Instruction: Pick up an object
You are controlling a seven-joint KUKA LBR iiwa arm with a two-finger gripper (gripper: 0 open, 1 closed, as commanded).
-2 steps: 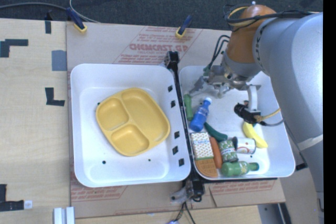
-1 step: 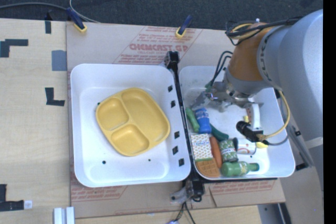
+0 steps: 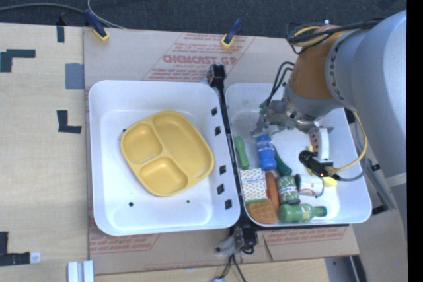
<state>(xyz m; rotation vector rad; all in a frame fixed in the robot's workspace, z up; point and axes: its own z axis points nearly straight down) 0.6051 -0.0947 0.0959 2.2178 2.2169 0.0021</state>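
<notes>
Jaws above blue bottle

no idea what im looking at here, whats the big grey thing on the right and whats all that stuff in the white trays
The big grey shape is a robot arm with an orange band near its wrist. It reaches in from the right, and the one camera looks down on the bench from above at a slant. At the arm's end is a two-finger gripper, low over the right bin. I can't tell if it holds anything. That bin holds small items: a blue bottle just under the gripper, a green bottle, a small can, a patterned box and a green stick-like piece. The left bin holds a yellow divided plate. Its job is to pick up an object.
</notes>
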